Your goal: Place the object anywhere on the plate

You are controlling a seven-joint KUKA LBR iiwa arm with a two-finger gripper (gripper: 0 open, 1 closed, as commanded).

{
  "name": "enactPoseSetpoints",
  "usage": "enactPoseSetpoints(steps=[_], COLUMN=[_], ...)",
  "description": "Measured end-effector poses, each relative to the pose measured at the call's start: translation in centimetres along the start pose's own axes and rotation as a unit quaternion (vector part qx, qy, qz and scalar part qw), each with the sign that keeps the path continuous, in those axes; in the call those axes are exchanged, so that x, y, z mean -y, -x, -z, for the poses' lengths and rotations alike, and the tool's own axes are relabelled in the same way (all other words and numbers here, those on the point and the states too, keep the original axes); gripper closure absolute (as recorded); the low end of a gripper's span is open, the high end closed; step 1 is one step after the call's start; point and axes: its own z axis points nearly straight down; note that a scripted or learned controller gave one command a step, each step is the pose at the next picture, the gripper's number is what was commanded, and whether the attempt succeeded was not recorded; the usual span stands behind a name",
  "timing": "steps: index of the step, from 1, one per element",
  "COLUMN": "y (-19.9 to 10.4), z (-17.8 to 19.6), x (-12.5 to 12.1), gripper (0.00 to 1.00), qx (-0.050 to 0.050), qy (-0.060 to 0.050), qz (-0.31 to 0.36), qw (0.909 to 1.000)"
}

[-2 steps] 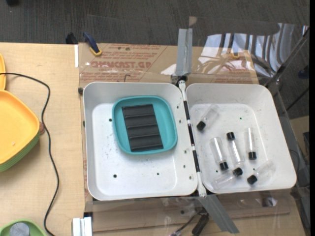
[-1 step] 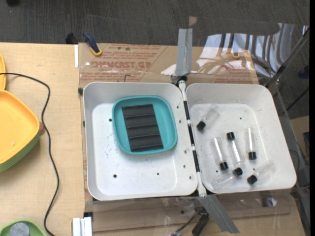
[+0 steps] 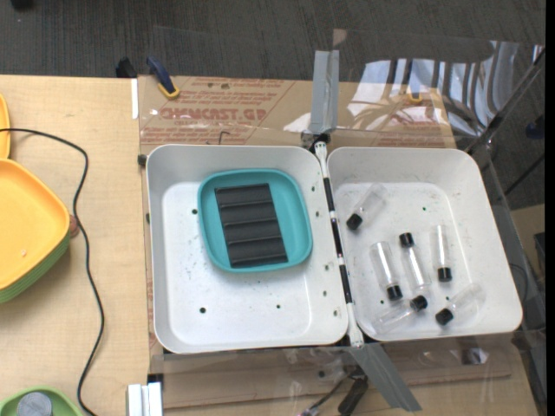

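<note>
A teal square plate [image 3: 299, 224] lies in the left bin [image 3: 173, 258], toward its upper middle. A dark ribbed rectangular insert [image 3: 250, 224] rests on the plate's centre. In the right bin [image 3: 486, 232] lie several clear plastic vials with black caps: one near the upper left [image 3: 365, 208], one upright-looking in the middle [image 3: 413, 269], one at the right [image 3: 443, 252], and others along the lower edge [image 3: 457, 306].
Yellow and green plates [image 3: 30, 224] stack at the left of the wooden bench, with a black cable [image 3: 87, 232] running past them. Printed cardboard [image 3: 217, 111] and a grey post [image 3: 325, 94] stand behind the bins. Clear panels rise at the right.
</note>
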Motion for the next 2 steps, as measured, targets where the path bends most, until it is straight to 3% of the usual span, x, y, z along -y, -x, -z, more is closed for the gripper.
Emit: enactPoseSetpoints(steps=[2], y=[-0.11], z=[-0.01], x=[-0.01], gripper=[0.0], qx=[0.0], qy=[0.0], qz=[0.001], qw=[1.0])
